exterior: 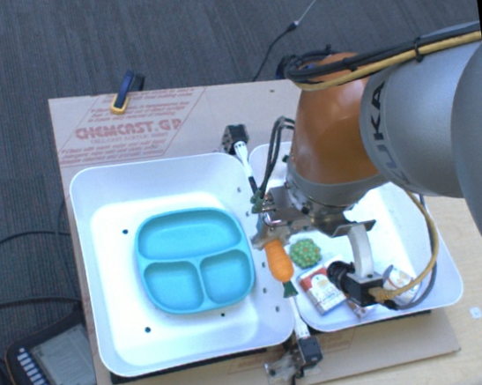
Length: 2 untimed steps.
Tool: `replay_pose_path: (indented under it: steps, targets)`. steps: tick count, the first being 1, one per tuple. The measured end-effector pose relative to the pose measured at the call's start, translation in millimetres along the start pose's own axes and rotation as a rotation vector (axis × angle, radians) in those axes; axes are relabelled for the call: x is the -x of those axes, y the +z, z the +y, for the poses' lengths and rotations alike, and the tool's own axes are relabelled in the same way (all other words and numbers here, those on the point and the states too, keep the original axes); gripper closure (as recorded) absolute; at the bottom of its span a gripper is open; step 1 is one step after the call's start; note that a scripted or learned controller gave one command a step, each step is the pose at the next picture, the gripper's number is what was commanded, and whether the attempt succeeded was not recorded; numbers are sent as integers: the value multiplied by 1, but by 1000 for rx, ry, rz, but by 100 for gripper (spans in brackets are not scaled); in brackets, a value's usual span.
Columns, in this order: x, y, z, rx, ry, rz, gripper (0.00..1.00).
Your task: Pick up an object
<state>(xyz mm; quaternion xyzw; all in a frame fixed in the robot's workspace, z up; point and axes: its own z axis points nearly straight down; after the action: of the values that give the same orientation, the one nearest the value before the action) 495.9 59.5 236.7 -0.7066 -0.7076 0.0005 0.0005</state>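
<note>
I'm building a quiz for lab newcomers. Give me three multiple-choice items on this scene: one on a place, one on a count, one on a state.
1. Where does the blue tray lie?
A. left bin
B. right bin
C. floor

2. How many compartments has the tray?
A. two
B. three
C. five

3. How does the carrot lie?
A. in the tray
B. at the right bin's left edge
C. on the cardboard

Key: 1 A, the tray sits in the left bin. 2 B, one wide compartment above two smaller. 3 B, it rests by the divide between the bins.

We cannot see most of the right bin (pixel 450 287) under the arm (pixel 367 138), and the frame's right edge cuts the arm off.
</note>
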Motion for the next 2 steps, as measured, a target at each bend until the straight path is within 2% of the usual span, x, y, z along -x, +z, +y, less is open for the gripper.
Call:
replay_pose_path:
  steps: [1,2]
  targets:
    - [-33,18,72,0,0,-1,100]
    - [-32,8,72,-1,-1,-2,100]
